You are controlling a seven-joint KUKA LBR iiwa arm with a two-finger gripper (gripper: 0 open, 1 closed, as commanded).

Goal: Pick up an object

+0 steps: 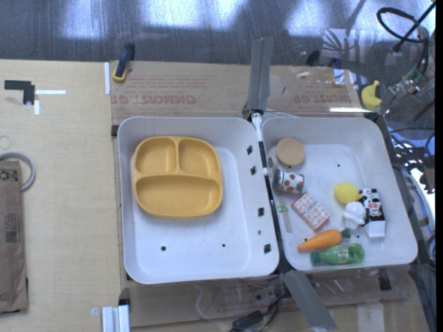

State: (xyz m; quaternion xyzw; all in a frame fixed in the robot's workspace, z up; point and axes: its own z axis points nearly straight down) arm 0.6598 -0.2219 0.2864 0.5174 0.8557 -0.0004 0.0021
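The right bin (385, 142) holds several small objects. A round brown disc (291, 152) lies at its back left, and a small patterned cup (289, 181) lies on its side just in front of it. A pink box (311, 211) rests near the middle. Toward the right are a yellow lemon (347, 192), a white lump (354, 215) and a black-and-white carton (374, 209), close together. An orange carrot (322, 240) and a green bottle (338, 254) lie side by side near the front wall.
A yellow divided plate (178, 176) sits in the left bin (126, 213). A grey metal post (260, 75) rises behind the seam between the bins. Cables (405, 30) and a yellow object (372, 94) are at the back right. A brown paper bag (10, 234) lies far left.
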